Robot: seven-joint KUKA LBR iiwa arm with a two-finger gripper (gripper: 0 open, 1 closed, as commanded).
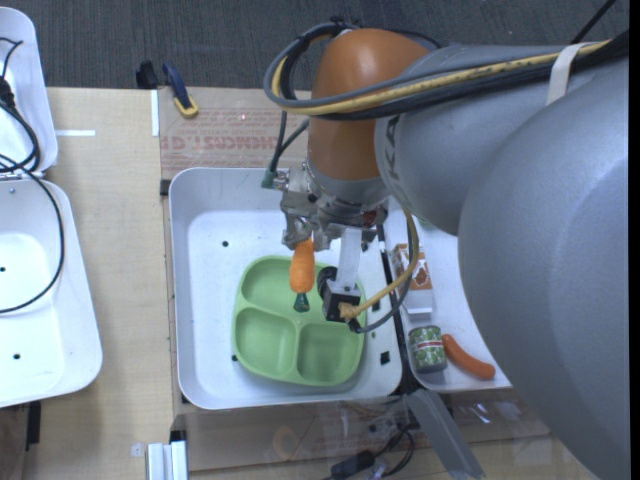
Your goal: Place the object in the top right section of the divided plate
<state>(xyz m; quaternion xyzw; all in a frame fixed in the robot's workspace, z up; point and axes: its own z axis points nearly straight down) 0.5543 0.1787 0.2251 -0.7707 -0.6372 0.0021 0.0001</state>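
Above the right-hand white bin (195, 298), a grey robot arm with an orange band reaches in from the right, its gripper (303, 258) pointing down over a green divided plate (270, 343). A toy carrot (301, 273), orange with a dark green tip at its lower end, hangs upright just under the gripper, seemingly pinched at its top, though the fingers themselves are too hidden by the wrist to say whether they are clamped or apart. The carrot sits over the plate's upper compartment, near its right side, which suggests it is being carried to the top right section and not yet released. The plate's three compartments look bare apart from the carrot above them. Beside the plate, at the bin's right wall, lie a small green-labelled can (427, 349), an orange sausage-shaped toy (470, 360), and a small printed carton (418, 270).
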